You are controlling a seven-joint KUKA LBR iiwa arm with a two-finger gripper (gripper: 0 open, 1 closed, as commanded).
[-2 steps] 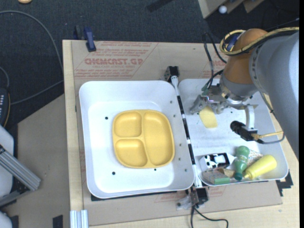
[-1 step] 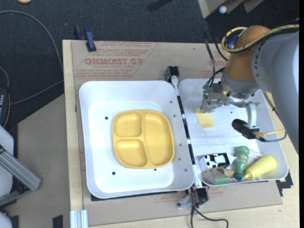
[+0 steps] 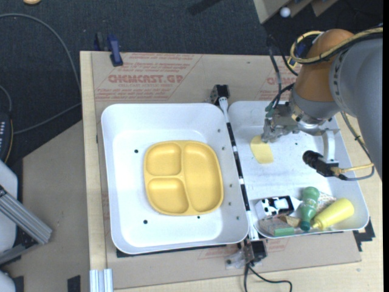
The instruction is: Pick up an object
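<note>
In the near corner of the right bin [image 3: 355, 190] a small heap of things lies together: a yellow bottle-like piece [image 3: 333, 214], a green toy [image 3: 309, 201] leaning against it, and a black-and-white item [image 3: 276, 205] just beside them. A little farther back, on the bare white floor of that same bin, sits a pale yellow block [image 3: 262, 150], alone and well apart from the heap. The gripper [image 3: 273, 128] hangs just above and slightly behind it, toward the bin's far side, so the block lies a touch nearer the viewer and to the left of the fingers. The block's longer side seems to run roughly front to back, though it is close to square. I cannot tell whether the fingers are spread or closed; nothing visibly sits between them. A short drop, eased toward the block, looks like what the pick needs.

The left bin [image 3: 118, 163] holds a yellow divided plate [image 3: 182, 176], resting flat in the middle. Both bins stand on a cardboard-covered bench [image 3: 91, 102], and beyond it lies dark carpet [image 3: 48, 41] crossed by cables.
</note>
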